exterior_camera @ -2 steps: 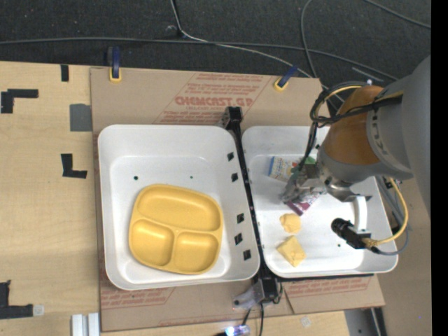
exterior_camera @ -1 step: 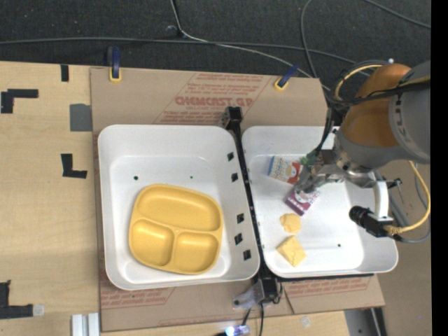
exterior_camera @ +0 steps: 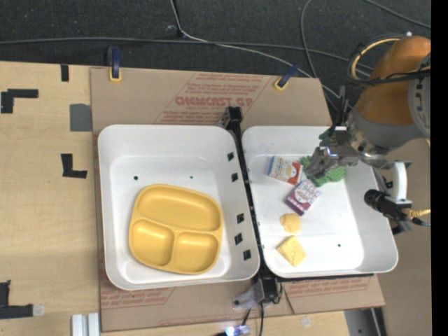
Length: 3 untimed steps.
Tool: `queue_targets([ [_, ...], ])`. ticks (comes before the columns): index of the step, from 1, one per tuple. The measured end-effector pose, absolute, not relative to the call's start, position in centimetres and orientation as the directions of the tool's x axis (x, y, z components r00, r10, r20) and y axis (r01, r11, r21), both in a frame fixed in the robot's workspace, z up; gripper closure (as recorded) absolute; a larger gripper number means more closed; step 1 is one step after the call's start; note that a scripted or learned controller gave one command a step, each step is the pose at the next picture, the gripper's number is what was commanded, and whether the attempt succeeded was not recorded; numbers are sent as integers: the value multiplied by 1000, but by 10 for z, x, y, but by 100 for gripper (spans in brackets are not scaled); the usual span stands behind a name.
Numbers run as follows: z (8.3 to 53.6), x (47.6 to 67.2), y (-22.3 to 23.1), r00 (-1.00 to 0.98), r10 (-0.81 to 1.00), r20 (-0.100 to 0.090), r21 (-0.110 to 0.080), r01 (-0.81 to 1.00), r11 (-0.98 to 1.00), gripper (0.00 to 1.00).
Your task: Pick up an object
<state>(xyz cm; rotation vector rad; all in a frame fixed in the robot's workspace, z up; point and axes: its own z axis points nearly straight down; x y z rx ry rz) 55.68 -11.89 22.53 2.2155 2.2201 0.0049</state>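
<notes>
The right white bin (exterior_camera: 364, 250) holds the loose things. A small purple and white packet (exterior_camera: 303, 195) lies near its middle, its long axis slanting from lower left up to upper right, the upper end pointing at the end effector (exterior_camera: 323, 161). A white carton with blue and red print (exterior_camera: 282, 168) lies just up and left of it, its long side running roughly left to right with a slight downward tilt toward the right. A green object (exterior_camera: 334, 173) sits at the end effector, partly hidden by it; I cannot tell its shape or which way it points. Below the packet are two pale yellow chunks: a smaller rounded one (exterior_camera: 291, 222) and a larger blocky one (exterior_camera: 292, 250) nearer the front wall, turned cornerwise.

The end effector hangs over the upper right part of this bin, right against the green object; whether it is open, closed or gripping anything I cannot tell.

The left white bin (exterior_camera: 115, 152) carries a yellow plastic tray with three compartments (exterior_camera: 176, 228), its long side slanting slightly.

Both bins rest on a brown cardboard sheet with red print (exterior_camera: 203, 96), held by blue and yellow clamps (exterior_camera: 114, 65) at its far edge, on a light wooden surface (exterior_camera: 42, 208) marked with black tape. Beyond is dark carpet with cables (exterior_camera: 210, 39)
</notes>
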Motion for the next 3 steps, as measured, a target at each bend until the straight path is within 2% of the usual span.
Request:
queue_targets([
  [1,267,558,-119,-1,1000,-1,3,1000,1,100],
  [3,258,545,-24,-5,1000,1,-2,1000,5,100],
])
